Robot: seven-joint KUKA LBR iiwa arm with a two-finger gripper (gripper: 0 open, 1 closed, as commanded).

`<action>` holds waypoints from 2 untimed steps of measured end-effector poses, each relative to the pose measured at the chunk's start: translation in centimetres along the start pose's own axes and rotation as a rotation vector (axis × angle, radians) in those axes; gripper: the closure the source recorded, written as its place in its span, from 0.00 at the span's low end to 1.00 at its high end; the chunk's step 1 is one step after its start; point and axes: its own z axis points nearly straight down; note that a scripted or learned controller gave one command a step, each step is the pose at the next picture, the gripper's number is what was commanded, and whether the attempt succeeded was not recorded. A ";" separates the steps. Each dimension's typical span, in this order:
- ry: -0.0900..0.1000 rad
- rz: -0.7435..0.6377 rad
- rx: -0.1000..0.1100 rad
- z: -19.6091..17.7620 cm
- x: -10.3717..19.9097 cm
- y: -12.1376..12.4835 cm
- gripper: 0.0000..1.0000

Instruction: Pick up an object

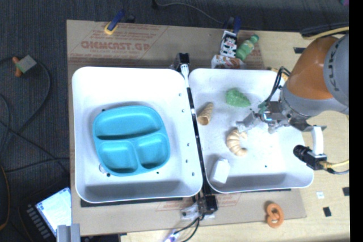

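1. Evidently the arm [320,79] reaches in over the right bin [283,181] so that its gripper [256,119] hangs low above the floor, just beside the croissant-shaped piece [236,141] and near the green lump [237,98]; I judge one of these the likely target.
2. Whether the claw is released or clenched cannot be told (it is small and blurred), and nothing is seen between its tips.
3. Also in the right bin: a tan cone [205,113] by the dividing wall and a white block [220,170] at the near edge, all apart from one another.
4. Meanwhile the left bin [85,88] holds a blue compartment tray [131,139], lying flat.
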 end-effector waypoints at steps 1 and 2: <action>0.005 -0.002 -0.003 -0.4 -5.2 4.2 0.00; -0.002 0.002 -0.005 -8.2 -3.0 -6.0 0.00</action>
